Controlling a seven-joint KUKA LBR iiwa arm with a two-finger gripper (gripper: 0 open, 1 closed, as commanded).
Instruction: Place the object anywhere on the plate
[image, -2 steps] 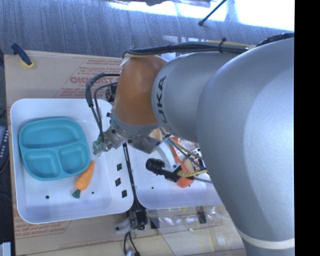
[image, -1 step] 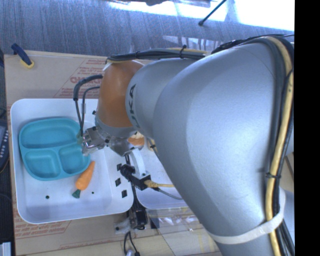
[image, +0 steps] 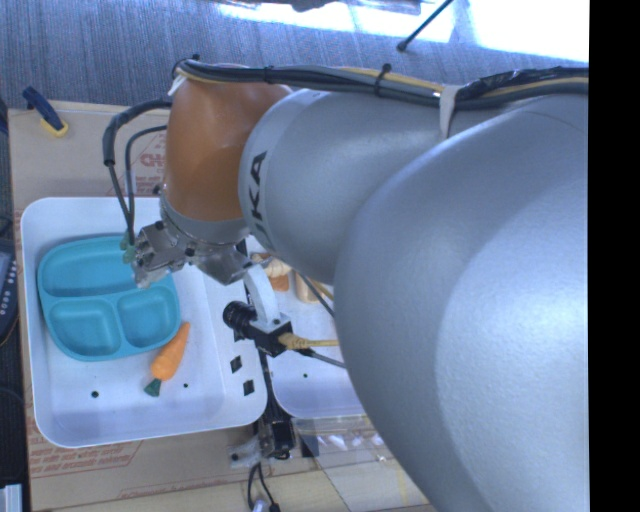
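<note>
Camera view: toy carrot (image: 171, 357) lies flat on the floor of the left white bin (image: 60, 420), just off the lower-right corner of the blue divided plate (image: 95, 295), possibly touching its rim, not on it. Carrot is orange, tapered, with a small dark green stub at its lower-left end; it lies diagonally, the other end pointing up-right. Plate is a three-compartment tray, one long section at top and two smaller ones below, sitting in the left half of that bin. Arm comes in from the right and covers most of the right bin (image: 310, 400). Gripper (image: 150, 258) sits over the plate's right edge, above the carrot and apart from it. Can't tell its state from this angle. Nothing visibly gripped.
</note>
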